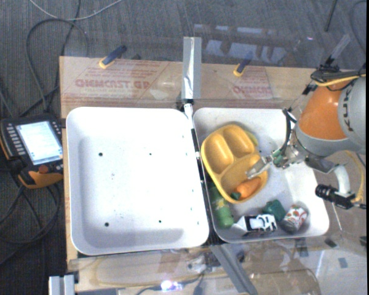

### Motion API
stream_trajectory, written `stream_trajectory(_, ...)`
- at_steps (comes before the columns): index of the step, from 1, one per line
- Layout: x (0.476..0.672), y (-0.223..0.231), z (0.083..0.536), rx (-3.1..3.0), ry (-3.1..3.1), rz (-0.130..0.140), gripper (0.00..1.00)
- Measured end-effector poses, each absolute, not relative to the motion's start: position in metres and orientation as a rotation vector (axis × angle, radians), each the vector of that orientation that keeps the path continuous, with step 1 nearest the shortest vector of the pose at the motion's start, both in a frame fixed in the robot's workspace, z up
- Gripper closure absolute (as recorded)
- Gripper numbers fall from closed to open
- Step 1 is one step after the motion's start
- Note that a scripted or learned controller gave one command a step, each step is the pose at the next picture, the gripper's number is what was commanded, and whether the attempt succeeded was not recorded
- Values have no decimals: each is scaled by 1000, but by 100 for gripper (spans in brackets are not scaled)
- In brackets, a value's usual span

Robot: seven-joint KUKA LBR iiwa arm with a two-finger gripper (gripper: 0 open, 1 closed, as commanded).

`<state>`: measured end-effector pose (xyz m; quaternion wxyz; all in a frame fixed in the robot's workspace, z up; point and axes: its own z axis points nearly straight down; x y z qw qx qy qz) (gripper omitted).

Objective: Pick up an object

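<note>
Right now the gripper (262, 166) hangs low inside the right bin (307, 176), its jaws at the right-hand rim of a yellow divided dish (229, 152). Whether the jaws are apart or together I cannot tell; the tips are small and blurred against the dish. Nothing is visibly caught between them. Just below the jaws, touching the dish's lower edge, lies an orange carrot-like piece (248, 189). Further below and to the left, a green bottle-shaped object (221, 212) lies along the bin's left wall. Well below the jaws, near the bin's front wall, sit a black and white object (260, 223), a dark green block (275, 208) and a round grey and red object (294, 217). Far to the left of the jaws lies the left bin (135, 177).
</note>
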<state>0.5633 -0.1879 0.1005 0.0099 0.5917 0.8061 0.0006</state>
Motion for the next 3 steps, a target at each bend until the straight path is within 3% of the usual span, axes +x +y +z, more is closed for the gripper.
stream_trajectory(1, 607, -160, 92, 2023, 2392, -15, 0)
stream_trajectory(2, 607, -163, 99, 2023, 2383, -21, 100)
stream_trajectory(3, 608, -163, 102, 2020, 2382, -19, 0)
